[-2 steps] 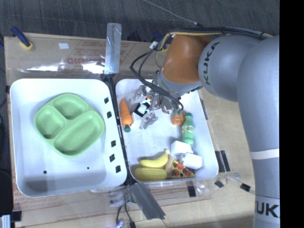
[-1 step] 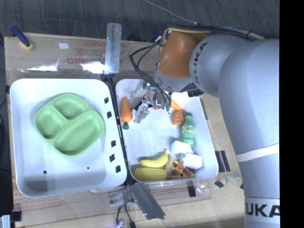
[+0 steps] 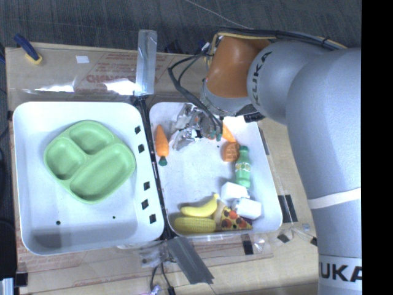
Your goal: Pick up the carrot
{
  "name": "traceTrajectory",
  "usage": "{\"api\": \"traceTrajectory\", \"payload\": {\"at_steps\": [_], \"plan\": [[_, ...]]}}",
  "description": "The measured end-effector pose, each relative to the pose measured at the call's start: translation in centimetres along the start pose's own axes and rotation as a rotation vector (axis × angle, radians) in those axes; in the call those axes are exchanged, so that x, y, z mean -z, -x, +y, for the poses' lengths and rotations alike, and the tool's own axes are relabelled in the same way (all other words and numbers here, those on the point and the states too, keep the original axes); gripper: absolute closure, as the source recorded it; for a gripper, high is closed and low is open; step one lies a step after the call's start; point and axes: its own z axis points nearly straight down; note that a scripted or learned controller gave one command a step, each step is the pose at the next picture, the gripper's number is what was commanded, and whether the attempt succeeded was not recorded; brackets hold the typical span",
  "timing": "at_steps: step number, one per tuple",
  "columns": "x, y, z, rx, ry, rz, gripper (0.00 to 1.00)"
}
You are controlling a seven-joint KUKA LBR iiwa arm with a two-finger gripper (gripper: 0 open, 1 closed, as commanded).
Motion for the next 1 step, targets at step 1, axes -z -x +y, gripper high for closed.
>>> {"api": "traceTrajectory", "payload": {"at_steps": [1], "plan": [[0.0,0.0,0.05,0.001,0.0,0.0,0.0]]}}
